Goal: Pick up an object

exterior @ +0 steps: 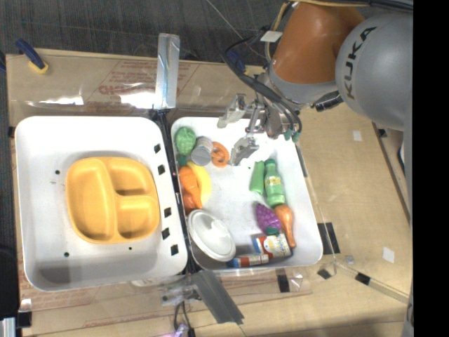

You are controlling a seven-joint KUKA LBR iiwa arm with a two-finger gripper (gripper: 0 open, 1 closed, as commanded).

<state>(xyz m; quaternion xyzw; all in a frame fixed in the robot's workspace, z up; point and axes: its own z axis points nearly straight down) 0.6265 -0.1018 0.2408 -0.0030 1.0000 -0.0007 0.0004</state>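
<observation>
Hand [247, 133] over the back of the right bin [309, 216], nothing visibly between its fingers; can't tell how far open.
Green bottle [272, 181] lies just below it; purple grapes [266, 216], carrot [285, 223], pot lid [210, 236] nearer front. Yellow tray [112, 196] in left bin [35, 188].

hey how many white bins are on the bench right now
2. The left bin holds a yellow divided tray. The right bin holds the toy food, with the hand over its far edge.
</observation>
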